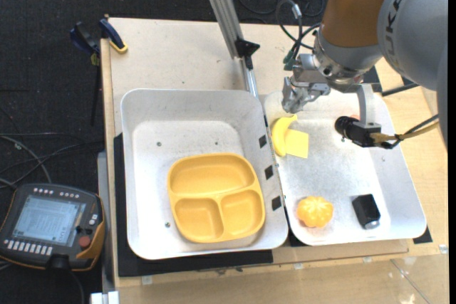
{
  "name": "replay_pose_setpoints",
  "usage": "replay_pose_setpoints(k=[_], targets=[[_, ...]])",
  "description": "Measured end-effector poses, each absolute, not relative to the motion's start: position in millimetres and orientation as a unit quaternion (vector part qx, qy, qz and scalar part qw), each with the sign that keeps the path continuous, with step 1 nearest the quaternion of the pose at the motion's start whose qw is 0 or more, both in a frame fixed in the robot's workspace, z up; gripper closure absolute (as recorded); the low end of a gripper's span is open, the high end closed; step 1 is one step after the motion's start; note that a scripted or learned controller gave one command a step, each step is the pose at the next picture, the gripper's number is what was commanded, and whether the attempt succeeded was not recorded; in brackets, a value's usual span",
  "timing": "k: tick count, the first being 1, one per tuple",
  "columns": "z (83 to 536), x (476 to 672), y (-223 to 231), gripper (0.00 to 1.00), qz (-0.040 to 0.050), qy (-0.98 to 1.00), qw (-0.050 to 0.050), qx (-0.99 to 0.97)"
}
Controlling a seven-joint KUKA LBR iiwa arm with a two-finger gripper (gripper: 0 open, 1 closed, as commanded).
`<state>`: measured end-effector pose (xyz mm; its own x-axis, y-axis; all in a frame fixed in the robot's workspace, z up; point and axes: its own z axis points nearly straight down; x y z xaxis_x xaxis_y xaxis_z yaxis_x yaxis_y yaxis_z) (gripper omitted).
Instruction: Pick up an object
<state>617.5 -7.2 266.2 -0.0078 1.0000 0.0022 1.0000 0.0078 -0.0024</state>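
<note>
Over the right bin (pixel 399 174), at its far left corner, the tool (pixel 296 103) is hung just above a yellow banana-shaped toy (pixel 282 130) and a yellow block (pixel 297 144). Whether its fingers are spread or pressed together cannot be told. The two yellow things are touching, close to the bin wall. Both could be bumped at once, or the wall could be hit, so nothing is caught. An orange ball (pixel 314 212) and a black block (pixel 366 210) are left nearer.

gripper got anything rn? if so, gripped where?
Nothing held. The gripper hangs just above the yellow banana at the back left of the right bin, with nothing between its fingers.
</note>
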Motion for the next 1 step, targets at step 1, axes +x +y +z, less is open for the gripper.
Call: replay_pose_setpoints(k=[1], targets=[[258.2, 604.5, 34.3, 1.0, 0.0007, -0.71, 0.001, -0.705]])
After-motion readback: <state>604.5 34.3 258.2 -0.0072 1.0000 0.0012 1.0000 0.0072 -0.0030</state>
